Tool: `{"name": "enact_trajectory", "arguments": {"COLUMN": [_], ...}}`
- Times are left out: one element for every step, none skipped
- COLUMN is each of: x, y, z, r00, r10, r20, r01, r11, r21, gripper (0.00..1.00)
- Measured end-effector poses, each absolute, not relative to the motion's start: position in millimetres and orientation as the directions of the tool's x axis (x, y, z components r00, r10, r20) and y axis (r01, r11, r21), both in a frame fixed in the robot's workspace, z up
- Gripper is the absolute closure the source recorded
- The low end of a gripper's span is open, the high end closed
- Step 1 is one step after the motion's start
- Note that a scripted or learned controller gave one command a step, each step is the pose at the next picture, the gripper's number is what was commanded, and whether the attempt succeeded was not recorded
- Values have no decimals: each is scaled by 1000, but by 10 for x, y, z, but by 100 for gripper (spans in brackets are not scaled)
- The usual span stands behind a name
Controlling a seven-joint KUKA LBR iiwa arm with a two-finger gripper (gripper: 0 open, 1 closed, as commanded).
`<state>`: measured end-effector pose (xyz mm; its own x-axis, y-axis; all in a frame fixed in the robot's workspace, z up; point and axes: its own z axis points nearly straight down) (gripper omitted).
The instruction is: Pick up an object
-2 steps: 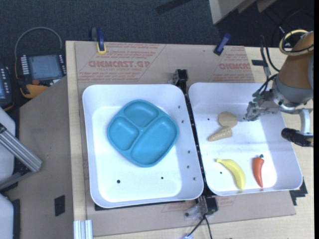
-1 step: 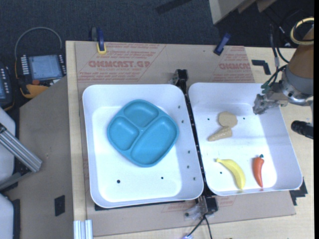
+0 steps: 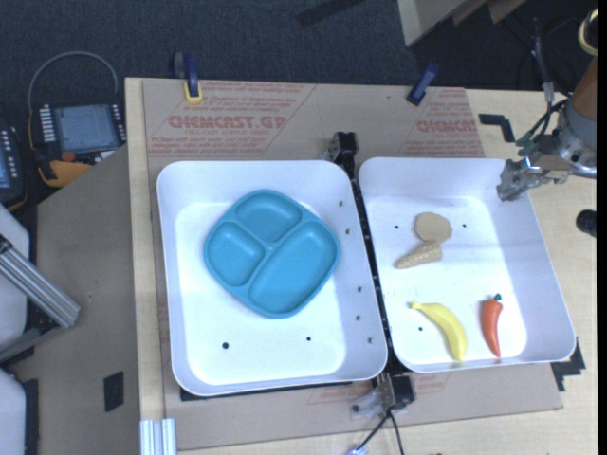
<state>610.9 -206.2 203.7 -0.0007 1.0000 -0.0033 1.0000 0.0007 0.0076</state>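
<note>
In the right bin [image 3: 531, 245] lie a yellow banana [image 3: 444, 327], an orange-red carrot or pepper with a green top [image 3: 491, 326], a tan round piece [image 3: 432, 227] and a tan cone-shaped piece [image 3: 418, 255] just below it. My gripper [image 3: 513, 180] hangs at the bin's far right corner, well away from all of them. Nothing shows between its tips.
A blue divided plate [image 3: 272, 251] sits in the left bin [image 3: 180, 282]. The bins meet at a black divider with clamps [image 3: 343, 146]. Cardboard covers the bench around them. A pendant with a screen [image 3: 83, 126] lies at the far left.
</note>
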Motion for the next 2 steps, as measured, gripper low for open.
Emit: {"name": "enact_trajectory", "arguments": {"x": [6133, 5988], "y": [-1566, -1068], "z": [2023, 2145], "r00": [-4, -4], "r10": [1000, 1000], "r20": [1, 2], "r01": [1000, 1000], "r11": [4, 4], "r21": [-1, -2], "gripper": [100, 100]}}
